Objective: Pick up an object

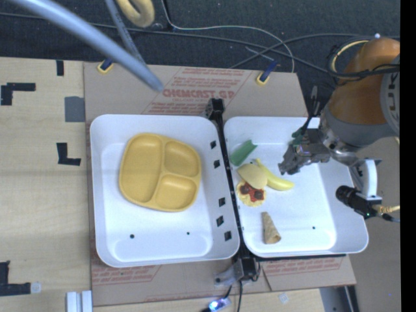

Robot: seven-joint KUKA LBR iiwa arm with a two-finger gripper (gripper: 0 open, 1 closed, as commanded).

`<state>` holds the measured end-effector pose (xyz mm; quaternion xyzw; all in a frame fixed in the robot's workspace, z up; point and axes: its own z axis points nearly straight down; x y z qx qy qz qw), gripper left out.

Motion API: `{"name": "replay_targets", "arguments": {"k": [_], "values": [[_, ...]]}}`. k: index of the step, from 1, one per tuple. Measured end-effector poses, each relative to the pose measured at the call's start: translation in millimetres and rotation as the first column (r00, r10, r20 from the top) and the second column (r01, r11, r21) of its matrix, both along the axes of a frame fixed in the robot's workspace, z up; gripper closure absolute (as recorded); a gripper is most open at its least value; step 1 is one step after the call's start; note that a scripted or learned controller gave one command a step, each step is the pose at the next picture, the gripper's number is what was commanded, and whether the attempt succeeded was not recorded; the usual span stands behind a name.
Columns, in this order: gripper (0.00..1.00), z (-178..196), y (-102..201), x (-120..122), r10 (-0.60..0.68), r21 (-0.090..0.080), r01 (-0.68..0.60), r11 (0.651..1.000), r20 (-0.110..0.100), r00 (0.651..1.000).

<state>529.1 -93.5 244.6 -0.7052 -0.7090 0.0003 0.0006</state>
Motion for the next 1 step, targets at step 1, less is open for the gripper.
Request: {"name": "replay_targets", "arguments": {"k": [1], "values": [[1.0,2.7,60.2,3.9,0.002,0.001,-0.002,1.0,0.001,1.0]]}}
